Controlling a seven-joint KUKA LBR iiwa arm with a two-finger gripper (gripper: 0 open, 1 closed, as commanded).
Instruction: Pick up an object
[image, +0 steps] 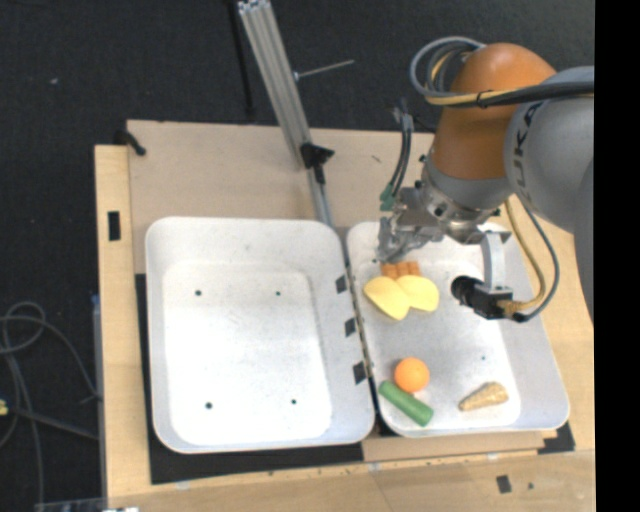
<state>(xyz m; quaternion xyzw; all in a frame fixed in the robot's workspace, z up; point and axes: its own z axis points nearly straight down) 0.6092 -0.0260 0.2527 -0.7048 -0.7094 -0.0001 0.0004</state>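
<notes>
The right bin (520, 345) holds a yellow lumpy object (400, 296), a small orange piece (401, 269) just behind it, an orange ball (411, 375), a green stick (405, 404) and a tan wedge (484, 397). My gripper (398, 243) hangs over the bin's far left corner, directly above the small orange piece and just behind the yellow object. Its tips are close to the orange piece; whether they touch it is unclear.
The left bin (170, 300) lies beside the right one. A slanted metal pole (285, 105) rises from behind the bins' shared edge, near the gripper. A black cable connector (483, 297) hangs from the wrist over the right bin.
</notes>
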